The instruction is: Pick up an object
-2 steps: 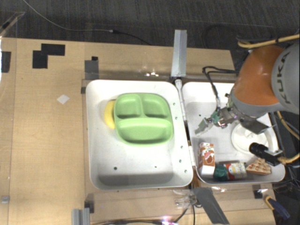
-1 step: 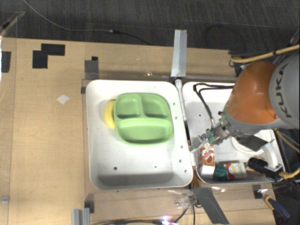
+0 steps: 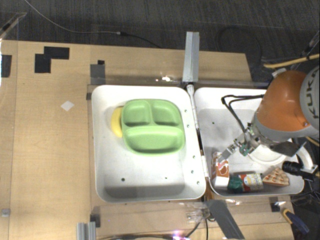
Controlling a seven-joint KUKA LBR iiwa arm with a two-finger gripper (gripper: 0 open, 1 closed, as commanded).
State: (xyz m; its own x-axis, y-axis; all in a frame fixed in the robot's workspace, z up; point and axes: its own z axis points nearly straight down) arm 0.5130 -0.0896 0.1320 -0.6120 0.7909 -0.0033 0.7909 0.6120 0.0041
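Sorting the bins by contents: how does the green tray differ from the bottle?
The green tray lies in the left bin; the bottle lies in the right bin. The tray is far bigger, and plain green with three compartments; the bottle is green-capped with a label. Both lie flat.

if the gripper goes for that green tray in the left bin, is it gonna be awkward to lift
Probably awkward. The green tray looks rigid and broad, likely too wide to span, so only a rim pinch seems workable. It looks like light plastic, so it may tilt from a one-sided grip. It partly covers a yellow thing, so it may rock.

Grey arm [image 3: 300,99] with orange band, reaching from the right, end effector [image 3: 235,149] angled down-left.
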